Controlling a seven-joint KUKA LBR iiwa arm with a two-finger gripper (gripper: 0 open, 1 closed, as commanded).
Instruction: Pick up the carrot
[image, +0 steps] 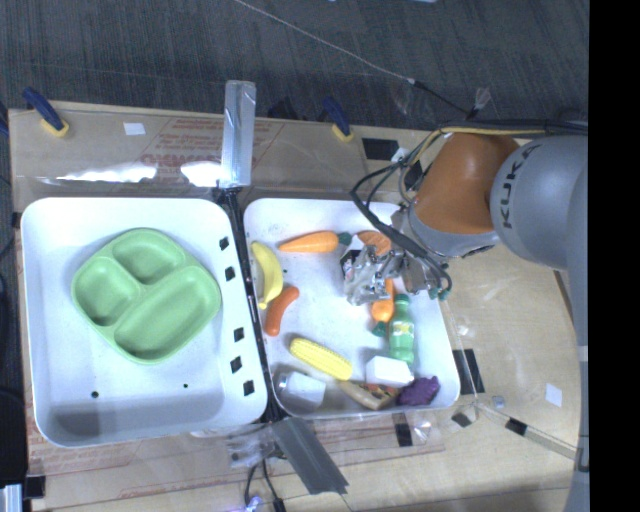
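The carrot (310, 241), orange with a small green top at its right end, lies flat at the back of the right bin (330, 210). My gripper (363, 276) hangs low over the middle of that bin, just right of the carrot and a little nearer the front. The carrot lies apart from the gripper. A second orange piece (375, 240) shows partly behind the wrist, between the carrot's top and the arm.
The right bin also holds a banana (265, 272), a red-orange sausage (280, 308), a corn cob (320, 357), a green bottle (401, 332), a white block (388, 371) and a purple item (422, 388). A green divided plate (146, 293) sits in the left bin.
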